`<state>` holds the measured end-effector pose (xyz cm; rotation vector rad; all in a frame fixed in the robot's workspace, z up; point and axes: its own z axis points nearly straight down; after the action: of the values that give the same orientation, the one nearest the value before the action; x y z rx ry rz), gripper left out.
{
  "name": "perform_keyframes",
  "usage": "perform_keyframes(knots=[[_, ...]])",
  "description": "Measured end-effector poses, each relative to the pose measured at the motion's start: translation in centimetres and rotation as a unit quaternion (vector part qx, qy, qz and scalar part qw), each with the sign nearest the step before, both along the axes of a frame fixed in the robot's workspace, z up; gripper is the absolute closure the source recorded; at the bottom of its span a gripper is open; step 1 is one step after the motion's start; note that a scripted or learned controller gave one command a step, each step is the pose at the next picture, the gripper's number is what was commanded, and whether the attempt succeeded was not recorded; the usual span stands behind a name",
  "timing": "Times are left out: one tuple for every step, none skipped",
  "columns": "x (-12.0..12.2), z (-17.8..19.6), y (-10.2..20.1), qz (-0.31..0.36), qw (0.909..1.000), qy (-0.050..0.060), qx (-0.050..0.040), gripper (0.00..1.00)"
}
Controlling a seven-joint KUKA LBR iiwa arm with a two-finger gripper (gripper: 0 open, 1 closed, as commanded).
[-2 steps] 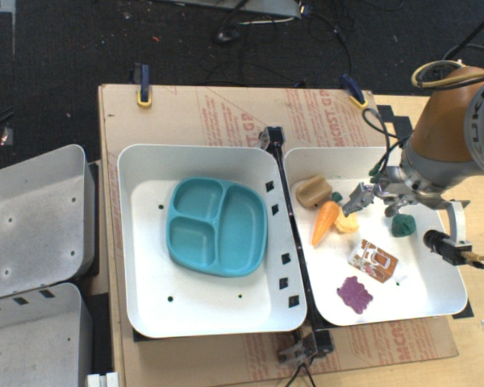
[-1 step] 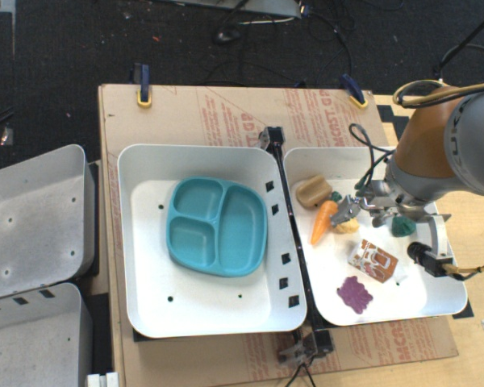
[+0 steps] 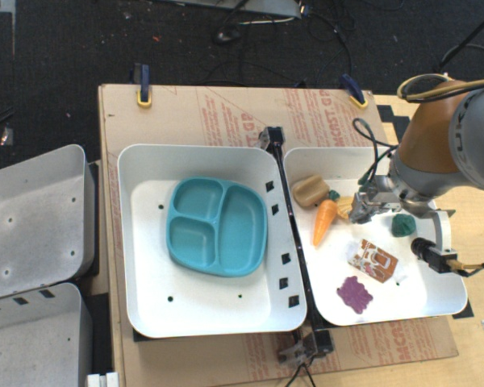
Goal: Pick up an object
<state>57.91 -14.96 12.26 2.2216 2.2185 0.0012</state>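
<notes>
Purple piece [image 3: 355,294]: lying nearest the camera in the right bin [image 3: 436,297].
Snack packet [image 3: 373,261]: sitting just behind it, apart.
Teal divided plate [image 3: 218,226]: resting in the left bin [image 3: 145,297].
Green object [image 3: 403,225]: lying beside the arm.
Toy carrot [image 3: 323,221]: pointing toward the camera.
Tool [image 3: 363,206]: hovering just right of the carrot; finger state, cannot tell.
Tan bread piece [image 3: 310,190]: sitting farthest back.

A grey arm [image 3: 476,147] is ringed by a broad orange band [image 3: 426,139] above the wrist, with black cables [image 3: 369,147] looped beside its metallic gripper [image 3: 363,204].
</notes>
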Motion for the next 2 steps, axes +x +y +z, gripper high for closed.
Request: perform_keyframes(knots=[[0.7,4.5,0.2,0.002,1.0000,-0.002,-0.0003,1.00],[0.8,8.8,0.1,0.002,1.0000,-0.002,-0.0005,1.00]])
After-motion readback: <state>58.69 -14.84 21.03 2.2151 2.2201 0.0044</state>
